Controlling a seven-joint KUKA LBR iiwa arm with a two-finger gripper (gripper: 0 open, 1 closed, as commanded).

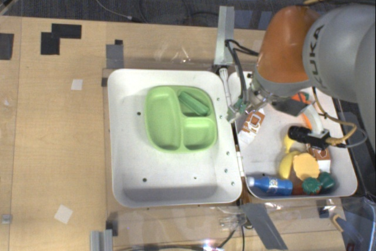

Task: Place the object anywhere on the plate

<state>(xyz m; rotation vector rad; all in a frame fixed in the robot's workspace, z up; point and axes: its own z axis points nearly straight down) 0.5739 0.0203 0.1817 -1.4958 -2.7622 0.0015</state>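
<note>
Arm (346, 50) is the biggest thing on show, grey with its orange band (285, 47), reaching in over the right bin (267, 153). Next in size is the left bin (129, 185), which holds a light green divided plate (161, 120) near its middle. On that plate, a dark green ridged object (195, 101) lies flat in the upper compartment on the side nearest the arm. If it is the task's object, the placing looks done. The right bin is crowded at its near end with a blue can (271, 186) on its side, a yellow block (305, 166) and a yellow banana-like piece (286, 164) packed close together. A white and orange packet (254, 123) lies apart from them, just beside the wall between the bins. Smallest is the gripper (238, 107), which hangs over that dividing wall, close to the plate's rim and to the packet. Whether the claw is open or shut I cannot tell from this angle, and nothing can be seen held in it. The main risk is that position: a low move could strike the wall or the plate's rim and shift the plate. A careless sweep towards the plate could knock the dark green object out of its compartment, and one the other way could drag the packet.
</note>
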